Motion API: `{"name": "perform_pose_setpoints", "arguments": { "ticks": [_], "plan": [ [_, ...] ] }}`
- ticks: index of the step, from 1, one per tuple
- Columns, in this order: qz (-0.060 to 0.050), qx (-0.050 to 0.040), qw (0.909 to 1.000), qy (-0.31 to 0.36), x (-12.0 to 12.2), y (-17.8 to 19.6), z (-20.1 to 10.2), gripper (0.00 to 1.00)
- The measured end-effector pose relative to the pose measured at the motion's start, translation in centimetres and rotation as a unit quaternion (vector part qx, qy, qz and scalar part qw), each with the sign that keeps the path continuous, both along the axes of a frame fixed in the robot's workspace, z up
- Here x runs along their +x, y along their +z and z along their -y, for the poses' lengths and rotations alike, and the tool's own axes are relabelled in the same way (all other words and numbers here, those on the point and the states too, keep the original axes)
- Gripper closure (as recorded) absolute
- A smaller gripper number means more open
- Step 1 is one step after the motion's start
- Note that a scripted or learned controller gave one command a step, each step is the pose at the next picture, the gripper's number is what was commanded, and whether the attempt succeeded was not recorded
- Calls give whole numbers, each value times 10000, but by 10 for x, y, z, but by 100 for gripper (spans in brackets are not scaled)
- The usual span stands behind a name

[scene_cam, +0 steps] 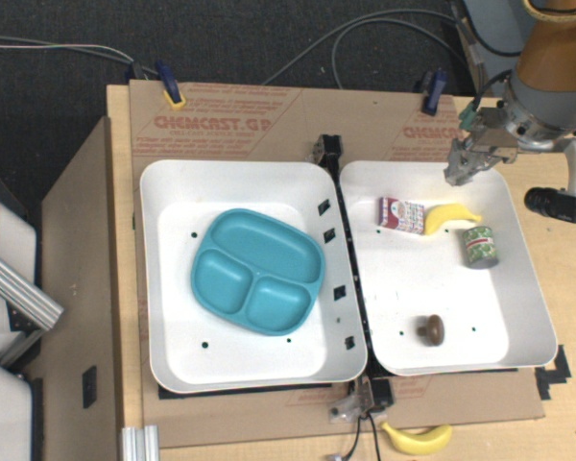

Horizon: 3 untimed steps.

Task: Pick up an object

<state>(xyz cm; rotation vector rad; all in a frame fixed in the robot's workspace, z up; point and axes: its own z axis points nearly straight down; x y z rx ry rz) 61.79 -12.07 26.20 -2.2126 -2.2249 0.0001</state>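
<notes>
Teal tray, two bananas, one can.

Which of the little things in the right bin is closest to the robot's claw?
The yellow banana. It lies just below the gripper, beside the carton; the can is lower, and the brown ball lowest.

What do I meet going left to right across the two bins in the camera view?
Teal divided plate in the left bin → small carton in the right bin → brown round object, nearer the front → banana → green can. The claw hangs over the right bin's far edge.
</notes>
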Motion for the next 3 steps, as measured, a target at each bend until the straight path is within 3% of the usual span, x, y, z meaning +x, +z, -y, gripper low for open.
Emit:
{"name": "perform_pose_setpoints", "arguments": {
  "ticks": [2, 3],
  "plan": [
    [4, 2, 10000, 9, 1, -2, -120, 100],
    [-1, -3, 10000, 3, -13, -2, -179, 100]
  ]
}}
